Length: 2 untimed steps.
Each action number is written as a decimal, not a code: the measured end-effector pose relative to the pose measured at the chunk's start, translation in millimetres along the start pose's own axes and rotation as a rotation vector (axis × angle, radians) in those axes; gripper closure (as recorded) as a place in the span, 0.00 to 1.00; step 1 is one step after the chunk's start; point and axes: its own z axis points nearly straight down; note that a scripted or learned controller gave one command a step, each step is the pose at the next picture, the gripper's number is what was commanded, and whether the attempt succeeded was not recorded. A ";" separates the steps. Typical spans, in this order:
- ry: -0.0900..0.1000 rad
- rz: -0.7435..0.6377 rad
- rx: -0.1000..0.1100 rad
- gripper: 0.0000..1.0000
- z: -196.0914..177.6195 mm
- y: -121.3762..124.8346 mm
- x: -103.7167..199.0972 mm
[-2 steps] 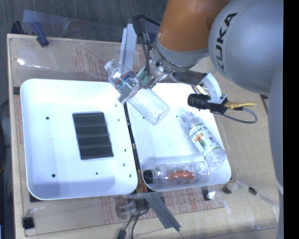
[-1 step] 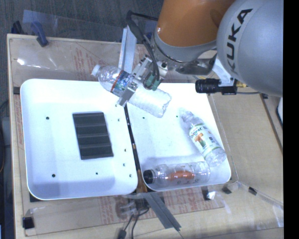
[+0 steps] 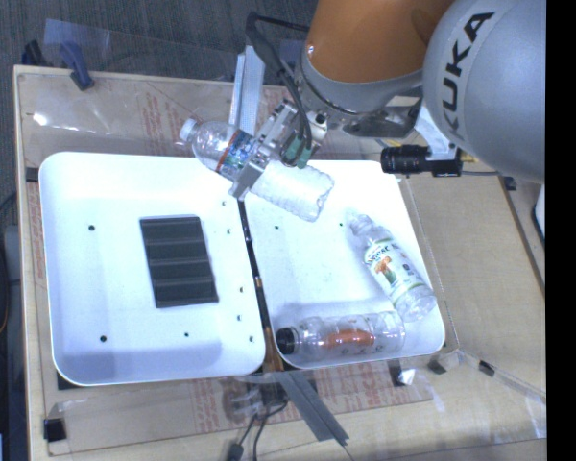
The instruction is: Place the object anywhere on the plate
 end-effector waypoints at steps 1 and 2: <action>0.009 -0.254 0.003 1.00 10.1 31.1 39.6; 0.010 -0.584 0.002 1.00 71.6 34.3 40.7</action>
